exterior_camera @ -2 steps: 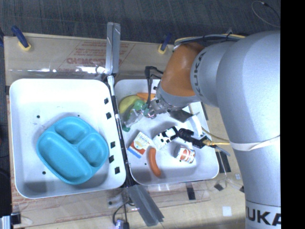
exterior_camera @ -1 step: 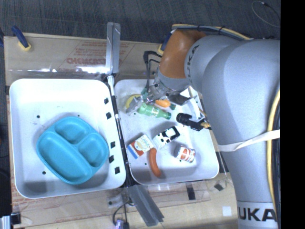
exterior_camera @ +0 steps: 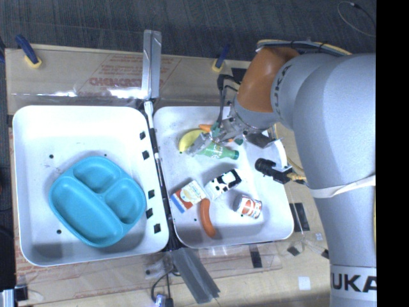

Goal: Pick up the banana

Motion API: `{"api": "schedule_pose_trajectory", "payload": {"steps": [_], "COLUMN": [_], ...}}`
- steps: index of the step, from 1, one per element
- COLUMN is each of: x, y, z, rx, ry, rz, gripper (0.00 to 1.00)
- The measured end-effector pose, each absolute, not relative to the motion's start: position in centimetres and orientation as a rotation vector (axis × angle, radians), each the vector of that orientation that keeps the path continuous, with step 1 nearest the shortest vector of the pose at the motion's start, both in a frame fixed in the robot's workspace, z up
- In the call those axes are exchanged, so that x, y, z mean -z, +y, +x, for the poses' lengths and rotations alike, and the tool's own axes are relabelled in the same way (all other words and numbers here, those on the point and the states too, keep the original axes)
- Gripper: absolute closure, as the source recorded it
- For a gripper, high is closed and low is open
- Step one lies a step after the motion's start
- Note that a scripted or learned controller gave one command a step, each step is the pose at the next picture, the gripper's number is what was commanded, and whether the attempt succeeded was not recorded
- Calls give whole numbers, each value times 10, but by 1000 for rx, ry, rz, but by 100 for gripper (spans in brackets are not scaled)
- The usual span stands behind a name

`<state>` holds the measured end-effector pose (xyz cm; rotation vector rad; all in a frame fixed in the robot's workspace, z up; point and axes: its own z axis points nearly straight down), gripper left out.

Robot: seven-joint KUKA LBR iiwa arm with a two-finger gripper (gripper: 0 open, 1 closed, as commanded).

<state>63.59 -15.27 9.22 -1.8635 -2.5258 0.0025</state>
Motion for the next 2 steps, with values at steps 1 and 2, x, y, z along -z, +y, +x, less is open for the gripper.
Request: {"api": "schedule_pose_trajectory", "payload": {"steps": [1, 2], "x": [-92, -103], "y": [-99, -98], "z": [656, 657], "rx": [-8, -6], "ry": [-2522, -2530], "rz": [-1866, -1859], "gripper": [0, 100]}}
